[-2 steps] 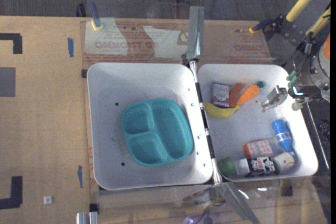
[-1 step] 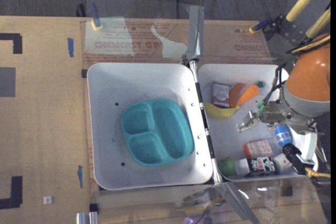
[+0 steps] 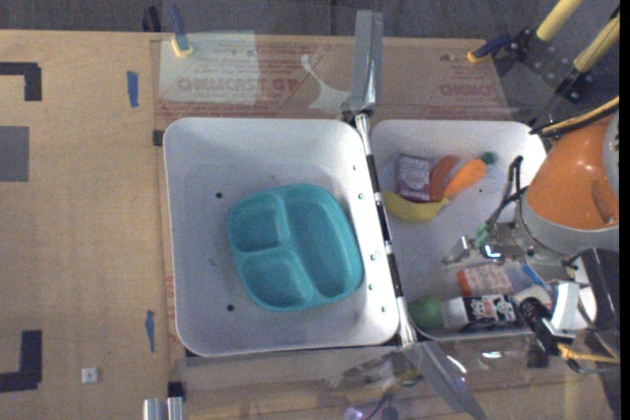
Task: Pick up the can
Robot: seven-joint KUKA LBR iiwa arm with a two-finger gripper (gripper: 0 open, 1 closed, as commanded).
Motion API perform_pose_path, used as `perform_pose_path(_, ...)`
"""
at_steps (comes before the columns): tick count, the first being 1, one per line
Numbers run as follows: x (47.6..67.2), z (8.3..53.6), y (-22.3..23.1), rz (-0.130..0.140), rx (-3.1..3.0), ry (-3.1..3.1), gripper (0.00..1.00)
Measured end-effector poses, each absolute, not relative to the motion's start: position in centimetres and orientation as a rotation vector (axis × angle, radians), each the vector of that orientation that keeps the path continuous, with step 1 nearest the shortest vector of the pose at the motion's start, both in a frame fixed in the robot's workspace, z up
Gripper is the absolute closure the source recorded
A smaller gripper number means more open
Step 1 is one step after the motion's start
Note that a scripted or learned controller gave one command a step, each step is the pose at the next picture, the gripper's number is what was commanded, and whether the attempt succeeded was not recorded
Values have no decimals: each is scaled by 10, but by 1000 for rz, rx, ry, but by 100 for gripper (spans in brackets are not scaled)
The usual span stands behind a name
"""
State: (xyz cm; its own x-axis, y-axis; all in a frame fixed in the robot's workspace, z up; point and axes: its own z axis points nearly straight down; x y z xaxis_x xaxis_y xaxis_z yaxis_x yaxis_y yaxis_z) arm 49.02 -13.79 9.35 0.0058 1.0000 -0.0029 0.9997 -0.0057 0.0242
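Hand (image 3: 492,246) low over right bin (image 3: 433,261), grip state unclear; can (image 3: 413,177) beside carrot (image 3: 463,177).

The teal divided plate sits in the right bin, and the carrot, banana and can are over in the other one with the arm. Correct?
Not quite. The camera view shows the teal divided plate in the left bin, not the right. The carrot, banana and can do lie in the right bin, where the arm reaches in.

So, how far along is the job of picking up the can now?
Nothing looks done yet: the can lies in the right bin beside the carrot. In hand: the gripper is over that bin, apart from the can. Left: reaching the can, grasping it, lifting it.
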Motion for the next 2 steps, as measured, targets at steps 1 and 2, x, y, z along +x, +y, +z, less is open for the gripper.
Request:
perform_pose_path(1,552,175,-170,1,2288,2151,0)
perform_pose_path(2,510,92,-131,1,2240,2202,0)
